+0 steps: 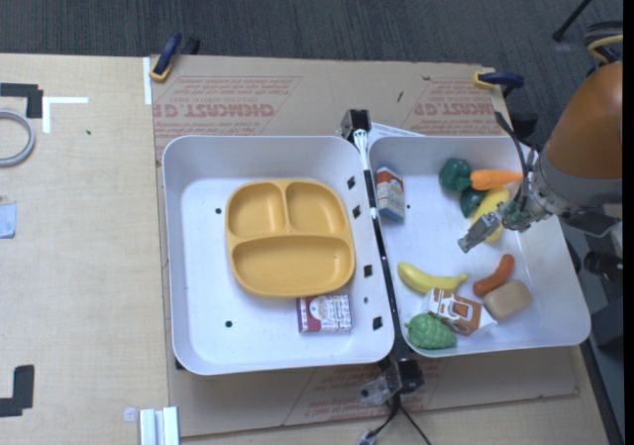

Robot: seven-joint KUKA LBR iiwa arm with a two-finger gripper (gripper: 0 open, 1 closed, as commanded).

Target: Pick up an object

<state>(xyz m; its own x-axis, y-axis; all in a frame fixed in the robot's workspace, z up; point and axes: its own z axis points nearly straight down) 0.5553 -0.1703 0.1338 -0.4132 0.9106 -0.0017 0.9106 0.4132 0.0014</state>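
Two white bins (188, 265) sit on brown cardboard (238, 101) printed with red lettering. The left bin holds a mustard-yellow divided plate (290, 237) and a red-and-white carton (325, 313). In the right bin lie a yellow banana (429, 278), an orange carrot (493, 177), dark green broccoli (455, 173), a reddish-brown sausage (493, 276), a tan bread piece (507, 300) and a light green vegetable (431, 332). The arm (594, 136) is orange and grey.

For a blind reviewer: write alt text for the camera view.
The gripper hangs over the right bin among toy foods: a banana, sausage and carrot. The left bin holds a yellow divided plate and a small red carton.
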